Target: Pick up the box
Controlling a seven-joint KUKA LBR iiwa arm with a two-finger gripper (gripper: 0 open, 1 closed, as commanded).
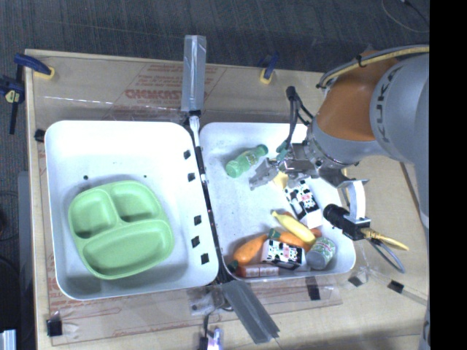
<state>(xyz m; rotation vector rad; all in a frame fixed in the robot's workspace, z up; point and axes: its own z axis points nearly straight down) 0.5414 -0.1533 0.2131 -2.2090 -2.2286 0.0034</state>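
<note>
While the arm point(365, 108) is reached in from the right, the claw point(271, 169) is seen low over the upper part of the right bin point(219, 141). Its metal fingers point(259, 177) are spread somewhat apart, and nothing is seen between them. A green bottle point(244, 160) is lying just left of the claw, close to the fingertips, though contact cannot be made out. A box point(301, 199) printed in black and white is found just right of and below the claw, lying tilted on the bin floor, not gripped. Further below the claw, a banana point(293, 227) is laid slantwise, and under it a second box point(283, 253) with the same pattern is set beside an orange carrot-like thing point(248, 249) and a small can point(321, 251). A dark flat bar point(259, 271) is placed along the bin's lower wall. Well to the left of the claw, a green tray point(120, 228) with three hollows is held in the left bin point(58, 144). Both bins are borne by the table point(109, 79)
</note>
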